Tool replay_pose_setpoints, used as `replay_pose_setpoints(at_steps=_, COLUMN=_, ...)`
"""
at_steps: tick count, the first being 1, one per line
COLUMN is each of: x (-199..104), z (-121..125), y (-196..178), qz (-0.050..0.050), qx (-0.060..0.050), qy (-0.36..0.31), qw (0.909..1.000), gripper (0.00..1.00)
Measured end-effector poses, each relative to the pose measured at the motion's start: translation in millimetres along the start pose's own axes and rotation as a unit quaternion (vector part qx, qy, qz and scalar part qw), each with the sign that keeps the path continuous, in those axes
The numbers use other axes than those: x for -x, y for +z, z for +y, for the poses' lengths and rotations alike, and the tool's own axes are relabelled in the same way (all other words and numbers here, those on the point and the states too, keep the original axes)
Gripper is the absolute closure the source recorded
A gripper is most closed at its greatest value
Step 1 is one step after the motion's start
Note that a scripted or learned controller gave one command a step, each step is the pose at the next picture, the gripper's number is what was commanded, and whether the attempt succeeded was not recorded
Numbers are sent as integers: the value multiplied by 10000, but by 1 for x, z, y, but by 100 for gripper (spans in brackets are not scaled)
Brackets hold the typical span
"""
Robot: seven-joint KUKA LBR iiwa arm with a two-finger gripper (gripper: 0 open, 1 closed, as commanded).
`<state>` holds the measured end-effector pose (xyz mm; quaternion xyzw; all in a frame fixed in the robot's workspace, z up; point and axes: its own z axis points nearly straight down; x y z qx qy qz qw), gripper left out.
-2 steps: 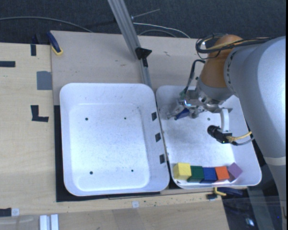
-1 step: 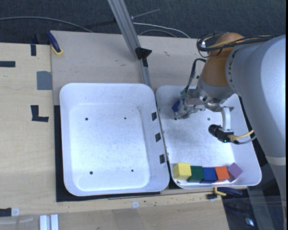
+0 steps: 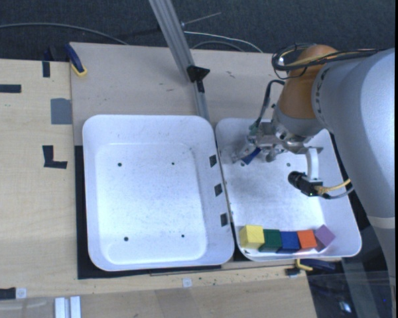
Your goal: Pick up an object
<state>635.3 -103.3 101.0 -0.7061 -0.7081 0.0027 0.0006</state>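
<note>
You will find the gripper (image 3: 252, 152) low over the far end of the right bin (image 3: 278, 191), near that bin's left wall, with the grey arm (image 3: 358, 111) and its orange band (image 3: 298, 95) reaching in from the right. A small blue object (image 3: 251, 156) sits right at the gripper's tip, though you cannot tell from this view whether the gripper has it or merely stands over it, nor how wide the gripper is set (the wrist body covers that part).

The other pieces lie well apart from the gripper, along the near edge of the same right bin. There you see a row of blocks touching side by side: a yellow block (image 3: 252, 236) at the left, then a green block (image 3: 272, 239), a blue block (image 3: 290, 241), an orange block (image 3: 307, 239) and a purple block (image 3: 324, 235) at the right end, tilted up against the bin's corner.

The left bin (image 3: 106, 177) stands just beside the right one, their rims touching down the middle. A black cable fitting (image 3: 304, 183) hangs off the wrist above the right bin's floor.
</note>
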Motion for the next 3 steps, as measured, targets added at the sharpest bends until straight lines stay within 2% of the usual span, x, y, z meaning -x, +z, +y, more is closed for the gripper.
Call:
replay_pose_setpoints(at_steps=1, x=-3, z=46, y=9, qz=9, qx=-14, qy=-8, qw=10000, gripper=0)
replay_pose_setpoints(at_steps=2, x=-12, z=21, y=9, qz=8, qx=9, qy=8, qw=10000, gripper=0)
replay_pose_setpoints(at_steps=3, x=-12, z=22, y=0, qz=3, qx=5, qy=1, qw=10000, gripper=100)
